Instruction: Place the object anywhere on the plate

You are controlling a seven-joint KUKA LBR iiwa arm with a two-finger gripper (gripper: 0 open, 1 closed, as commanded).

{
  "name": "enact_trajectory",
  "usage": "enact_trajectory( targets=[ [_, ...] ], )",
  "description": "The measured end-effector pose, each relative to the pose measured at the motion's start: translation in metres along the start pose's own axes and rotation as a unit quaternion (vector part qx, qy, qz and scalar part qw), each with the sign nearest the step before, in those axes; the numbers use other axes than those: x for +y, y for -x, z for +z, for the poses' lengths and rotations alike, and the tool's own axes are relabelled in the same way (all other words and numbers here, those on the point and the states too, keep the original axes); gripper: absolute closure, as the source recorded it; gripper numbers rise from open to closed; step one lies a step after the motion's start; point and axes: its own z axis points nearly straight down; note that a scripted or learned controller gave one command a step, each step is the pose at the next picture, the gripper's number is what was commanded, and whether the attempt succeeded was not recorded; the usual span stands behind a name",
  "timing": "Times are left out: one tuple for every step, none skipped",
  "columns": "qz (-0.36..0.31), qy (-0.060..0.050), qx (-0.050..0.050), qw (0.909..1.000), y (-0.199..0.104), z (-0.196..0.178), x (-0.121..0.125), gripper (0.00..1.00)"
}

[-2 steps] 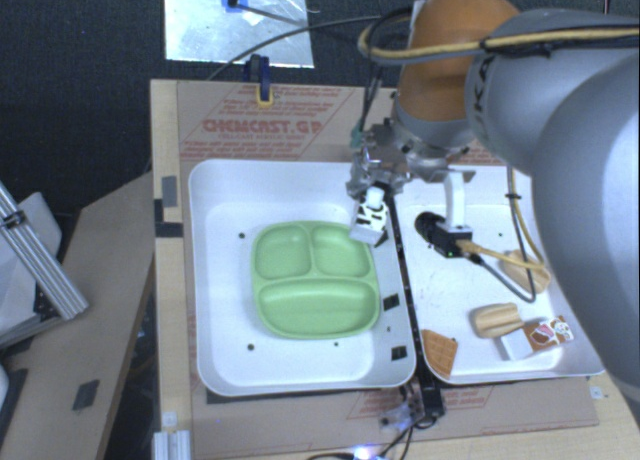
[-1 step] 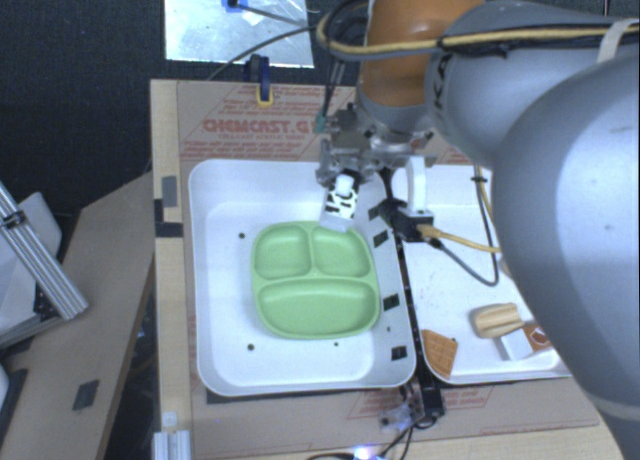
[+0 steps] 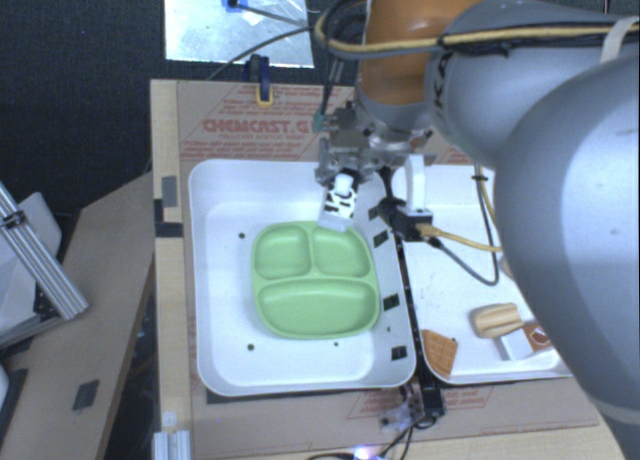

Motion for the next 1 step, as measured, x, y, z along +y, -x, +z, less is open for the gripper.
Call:
enact_trajectory(
  targets=[
    [0.0,0.0,0.0,1.0,0.0002,0.0002,0.0,0.0]
  ],
)
